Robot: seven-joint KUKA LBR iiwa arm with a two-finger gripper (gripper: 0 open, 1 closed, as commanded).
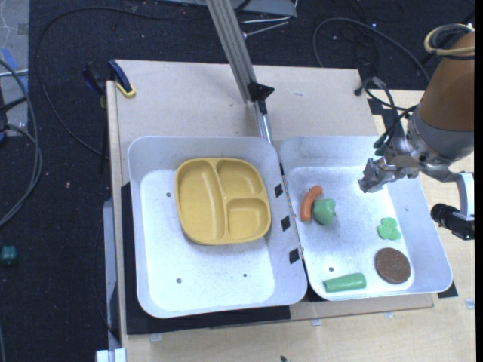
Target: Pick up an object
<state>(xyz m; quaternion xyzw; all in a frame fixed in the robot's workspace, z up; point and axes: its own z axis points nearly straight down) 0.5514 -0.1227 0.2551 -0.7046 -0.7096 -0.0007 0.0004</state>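
Right bin (423, 202), near edge: green block (345, 282), brown disc (392, 265). Further in: small green piece (389, 228), green ball (324, 211) touching orange carrot (309, 202). Left bin (151, 225) holds yellow tray (223, 200). Gripper (372, 178) above right bin's far side, grasping nothing; finger state unclear.

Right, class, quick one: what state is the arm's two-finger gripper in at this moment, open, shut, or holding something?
Two-finger gripper: it cannot be told; it hangs above the right shallow white bin, near its upper edge, with nothing visibly in it.
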